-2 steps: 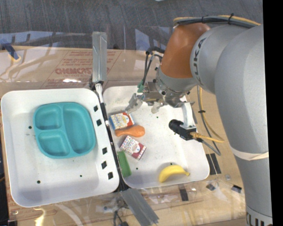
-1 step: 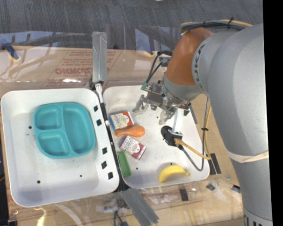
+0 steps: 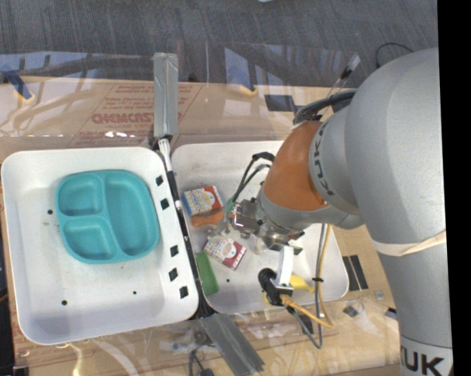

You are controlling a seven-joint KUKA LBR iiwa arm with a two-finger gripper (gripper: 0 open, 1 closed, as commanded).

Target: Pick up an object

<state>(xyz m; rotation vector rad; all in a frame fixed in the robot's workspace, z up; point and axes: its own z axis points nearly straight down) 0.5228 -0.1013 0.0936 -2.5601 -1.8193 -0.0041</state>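
My gripper hangs low over the middle of the right bin, under the grey wrist and orange band. Just left of it lies a small orange and white box. A red and white packet sits directly below and left of the gripper, close to it or touching; I cannot tell which. A green bar lies along the bin's left wall. Near the bin's front, a yellow object is partly covered by cables. The wrist hides the bin floor beneath it.
In the left bin rests a teal divided plate. A grey divider strip runs between the bins at the back. Loose cables hang from the wrist over the right bin's front.
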